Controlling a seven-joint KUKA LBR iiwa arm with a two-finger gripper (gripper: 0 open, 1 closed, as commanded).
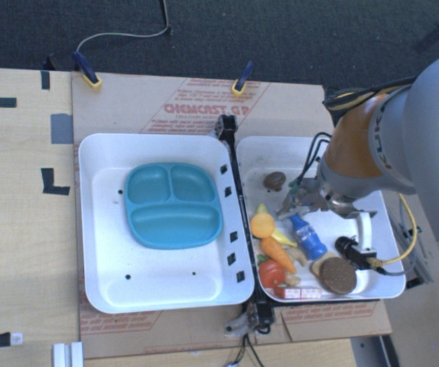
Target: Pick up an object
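My gripper [297,204] hangs low over the middle of the right bin [372,290]. Just below it lies a small blue bottle [308,238], pointing up towards the gripper. A brown lump [274,180] sits to the gripper's upper left. Along the bin's left side lie a yellow round fruit [261,225], a yellow banana-like piece [282,238], an orange carrot [279,255] and a red tomato [271,272]. A brown round disc [337,275] rests near the front edge. Nothing shows as held.
The left bin [97,228] holds a blue divided plate [173,205]. A black divider [235,205] runs between the two bins. The grey arm with its orange band [357,140] covers the right bin's far right part.
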